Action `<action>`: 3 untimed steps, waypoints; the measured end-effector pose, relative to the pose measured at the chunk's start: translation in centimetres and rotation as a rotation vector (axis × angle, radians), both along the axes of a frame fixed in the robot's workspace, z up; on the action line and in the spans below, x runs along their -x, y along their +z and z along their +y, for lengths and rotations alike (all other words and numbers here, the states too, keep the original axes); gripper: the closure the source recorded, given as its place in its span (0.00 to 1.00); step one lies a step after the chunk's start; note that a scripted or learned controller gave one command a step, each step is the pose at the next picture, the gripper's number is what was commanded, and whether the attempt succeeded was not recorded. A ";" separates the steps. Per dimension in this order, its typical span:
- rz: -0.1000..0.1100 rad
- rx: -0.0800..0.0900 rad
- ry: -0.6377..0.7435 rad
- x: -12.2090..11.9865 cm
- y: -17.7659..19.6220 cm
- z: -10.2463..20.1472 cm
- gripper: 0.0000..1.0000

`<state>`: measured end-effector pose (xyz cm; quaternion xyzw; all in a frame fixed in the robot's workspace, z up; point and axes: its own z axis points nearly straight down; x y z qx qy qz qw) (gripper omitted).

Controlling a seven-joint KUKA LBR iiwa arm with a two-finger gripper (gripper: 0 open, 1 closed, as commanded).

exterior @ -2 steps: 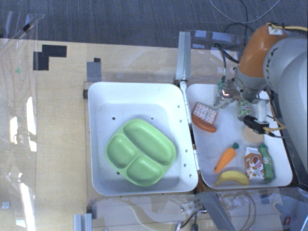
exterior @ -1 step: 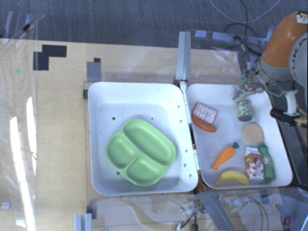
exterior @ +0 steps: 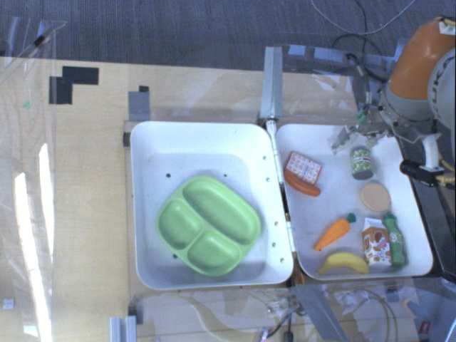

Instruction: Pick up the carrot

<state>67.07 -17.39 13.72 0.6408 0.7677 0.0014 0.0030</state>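
Approach step: the gripper [exterior: 361,135] hangs spread and empty at the right bin's [exterior: 420,262] far edge. The carrot [exterior: 333,233] lies near the banana [exterior: 343,263], untouched; next, swing over and descend.

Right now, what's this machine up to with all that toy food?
The gripper hangs at the right bin's far edge, near a small jar, holding nothing. Its target, the carrot, lies untouched nearer the front, beside a banana. A green divided plate sits in the left bin.
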 end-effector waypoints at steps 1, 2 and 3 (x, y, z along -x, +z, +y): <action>-0.008 0.004 0.108 4.9 -0.9 0.1 0.00; 0.002 -0.001 0.115 6.6 -2.9 3.3 0.00; 0.006 -0.003 0.198 12.8 -2.8 5.6 0.00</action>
